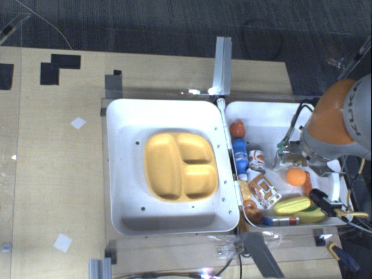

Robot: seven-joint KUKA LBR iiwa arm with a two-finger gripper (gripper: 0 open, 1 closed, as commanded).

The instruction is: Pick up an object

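From my remote station: both white bins [119,173] look like smooth, faintly glossy plastic — the yellow divided tray [179,166] reads as moulded plastic with a soft sheen. The bench [52,173] looks like matt pale wood. The upright post [222,65] appears brushed metal — the arm's orange band [330,118] glossy.

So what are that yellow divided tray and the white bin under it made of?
The yellow tray looks like moulded plastic: smooth, matte, with rounded compartments and soft edges. The left bin also seems plastic, or possibly coated metal: glossy white with a faint sheen, rounded corners and small dark dots, maybe holes or screws, in its floor.
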